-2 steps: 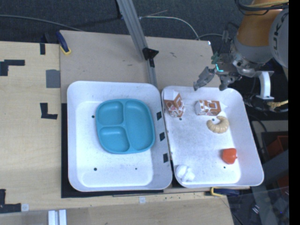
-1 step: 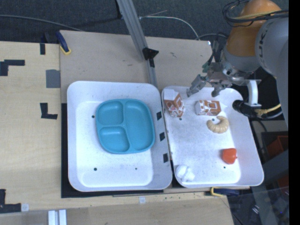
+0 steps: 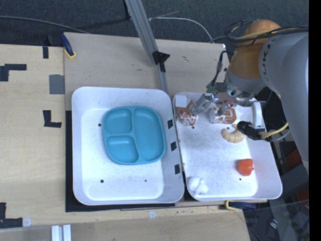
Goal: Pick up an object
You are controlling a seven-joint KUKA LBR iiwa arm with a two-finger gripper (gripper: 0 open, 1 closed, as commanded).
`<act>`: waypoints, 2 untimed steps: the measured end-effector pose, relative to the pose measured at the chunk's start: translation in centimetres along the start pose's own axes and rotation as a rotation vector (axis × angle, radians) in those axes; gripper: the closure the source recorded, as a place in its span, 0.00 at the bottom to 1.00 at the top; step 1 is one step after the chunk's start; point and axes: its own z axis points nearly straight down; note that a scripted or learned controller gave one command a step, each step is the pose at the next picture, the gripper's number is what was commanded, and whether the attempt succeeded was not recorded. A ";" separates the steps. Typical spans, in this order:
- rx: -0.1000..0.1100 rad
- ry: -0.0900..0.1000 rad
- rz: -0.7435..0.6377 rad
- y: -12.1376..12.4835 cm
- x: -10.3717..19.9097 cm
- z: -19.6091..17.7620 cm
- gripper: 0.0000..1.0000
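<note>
My gripper (image 3: 207, 108) hangs low over the far end of the right bin (image 3: 266, 185), its fingers spread open with nothing between them. The left finger (image 3: 199, 104) reaches toward a small brown-and-white carton (image 3: 185, 116) near the bin's left wall. The other finger sits just above a second brown-and-white carton (image 3: 223, 116). A tan croissant-shaped piece (image 3: 232, 135) lies right of centre. A red object (image 3: 245, 166) rests nearer the front right. A white crumpled object (image 3: 199, 186) sits in the front left corner.
The left bin (image 3: 85, 185) holds a blue divided plate (image 3: 134, 134). A slanted metal pole (image 3: 143, 26) rises behind the bins. The arm's grey body and orange band (image 3: 251, 49) fill the upper right, with cables around the wrist.
</note>
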 end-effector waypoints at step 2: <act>-0.003 -0.005 0.001 -0.4 -0.3 3.0 1.00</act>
